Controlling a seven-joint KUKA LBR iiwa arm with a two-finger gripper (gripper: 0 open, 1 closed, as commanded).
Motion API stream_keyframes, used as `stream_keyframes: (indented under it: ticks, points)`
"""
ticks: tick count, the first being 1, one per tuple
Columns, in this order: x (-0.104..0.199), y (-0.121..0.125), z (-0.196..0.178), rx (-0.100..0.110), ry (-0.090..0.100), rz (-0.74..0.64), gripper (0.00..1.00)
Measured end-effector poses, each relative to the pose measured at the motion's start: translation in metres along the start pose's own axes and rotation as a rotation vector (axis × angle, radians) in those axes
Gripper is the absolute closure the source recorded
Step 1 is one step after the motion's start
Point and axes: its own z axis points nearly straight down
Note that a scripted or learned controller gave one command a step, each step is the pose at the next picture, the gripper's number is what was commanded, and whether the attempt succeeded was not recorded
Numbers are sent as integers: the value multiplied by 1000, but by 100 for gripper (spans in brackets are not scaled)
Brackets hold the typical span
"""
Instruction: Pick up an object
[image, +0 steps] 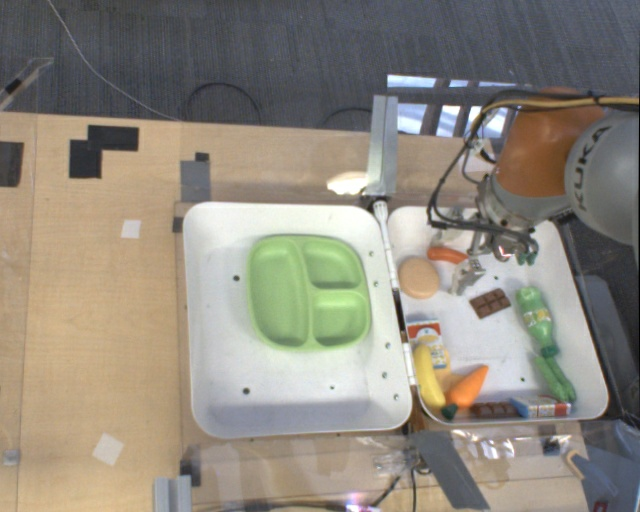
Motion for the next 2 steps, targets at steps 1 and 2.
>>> stream_keyframes:
  ticks: [1, 2]
  points:
    - [17, 29, 0, 0, -7, 182, 0]
    - [61, -80, -1, 7, -8, 74, 0]
